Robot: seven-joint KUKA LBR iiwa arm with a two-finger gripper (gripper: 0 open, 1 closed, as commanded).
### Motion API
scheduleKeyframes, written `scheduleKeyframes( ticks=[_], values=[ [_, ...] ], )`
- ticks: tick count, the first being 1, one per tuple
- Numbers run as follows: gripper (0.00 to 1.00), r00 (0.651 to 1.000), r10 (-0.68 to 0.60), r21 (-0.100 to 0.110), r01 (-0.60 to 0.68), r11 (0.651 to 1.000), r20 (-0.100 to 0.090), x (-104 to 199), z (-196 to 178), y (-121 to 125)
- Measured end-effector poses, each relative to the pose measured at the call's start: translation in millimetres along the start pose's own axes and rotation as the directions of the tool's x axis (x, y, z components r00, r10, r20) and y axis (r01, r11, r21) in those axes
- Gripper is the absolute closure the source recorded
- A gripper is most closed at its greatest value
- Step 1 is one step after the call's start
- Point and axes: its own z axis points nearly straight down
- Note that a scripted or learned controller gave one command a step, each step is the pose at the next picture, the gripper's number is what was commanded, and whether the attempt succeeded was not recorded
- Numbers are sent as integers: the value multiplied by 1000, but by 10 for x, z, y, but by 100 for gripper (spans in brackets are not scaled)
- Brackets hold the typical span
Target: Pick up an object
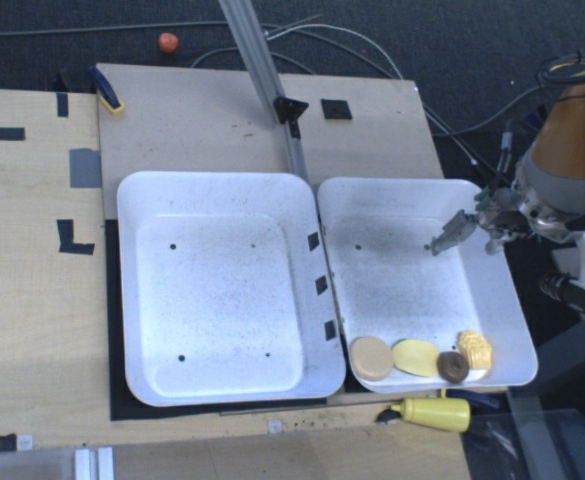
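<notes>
Along the front edge of the right bin (412, 268) lie a tan round disc (371, 358), a pale yellow-green oval piece (415, 357), a small dark brown ring (453, 367) and a yellow ridged block (474, 349). My gripper (450, 234) hangs over the right bin's upper right part, well back from those objects, pointing left and down. Nothing shows between its fingers. The arm's orange band (564, 138) is at the right edge.
The left bin (212, 288) sits beside the right one. A yellow-handled tool (434, 413) lies on the bench just in front of the right bin. A slanted metal pole (257, 53) rises behind the bins. Cables run across the dark floor at the back.
</notes>
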Motion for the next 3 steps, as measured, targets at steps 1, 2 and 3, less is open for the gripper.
scheduleKeyframes(
  ticks=[1, 2, 3],
  values=[
    [0, 1000, 0, 0, 0, 1000, 0, 0, 0, 0],
    [0, 1000, -3, 0, 3, 1000, -1, 605, -15, -441],
    [0, 999, 36, -7, -36, 999, 0, 906, -1097, -133]
  ],
)
